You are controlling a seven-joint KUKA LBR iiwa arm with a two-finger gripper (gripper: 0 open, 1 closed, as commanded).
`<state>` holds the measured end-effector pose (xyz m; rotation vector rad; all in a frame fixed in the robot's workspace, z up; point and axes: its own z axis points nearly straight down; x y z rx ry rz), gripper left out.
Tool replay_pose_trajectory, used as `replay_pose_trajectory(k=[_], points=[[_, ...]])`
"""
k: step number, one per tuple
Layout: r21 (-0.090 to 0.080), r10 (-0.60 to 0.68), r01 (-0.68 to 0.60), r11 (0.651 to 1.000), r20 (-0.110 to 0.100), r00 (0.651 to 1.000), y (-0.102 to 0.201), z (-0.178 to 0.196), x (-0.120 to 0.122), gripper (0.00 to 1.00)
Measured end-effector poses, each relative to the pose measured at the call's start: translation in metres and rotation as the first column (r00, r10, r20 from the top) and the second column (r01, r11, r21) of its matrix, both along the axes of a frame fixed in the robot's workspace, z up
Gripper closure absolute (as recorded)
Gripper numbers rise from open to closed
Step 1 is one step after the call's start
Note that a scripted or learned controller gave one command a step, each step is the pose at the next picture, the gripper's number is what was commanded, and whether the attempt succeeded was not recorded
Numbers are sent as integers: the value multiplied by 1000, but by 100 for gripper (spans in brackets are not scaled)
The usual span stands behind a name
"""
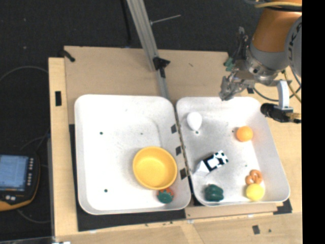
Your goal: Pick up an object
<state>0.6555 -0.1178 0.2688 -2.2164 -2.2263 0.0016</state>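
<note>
Robotics lab: bench (127, 70), white bins (101, 121), teach pendant (18, 179).

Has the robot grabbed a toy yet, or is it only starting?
Only starting. Nothing looks picked up: the orange ball, white object and yellow bowl all lie in the bins. The gripper hangs above the right bin's far edge, with nothing visible in it. Reaching down, grabbing and lifting remain.

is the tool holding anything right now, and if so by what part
Nothing is held. The tool hangs above the far rim of the right-hand shallow white bin, with no object between its fingers; the small orange ball lies apart in the bin.
</note>
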Motion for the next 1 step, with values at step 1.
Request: replay_pose_trajectory(k=[1], points=[[-1, -1, 1, 1000, 0, 1000, 38, -13, -23, 100]])
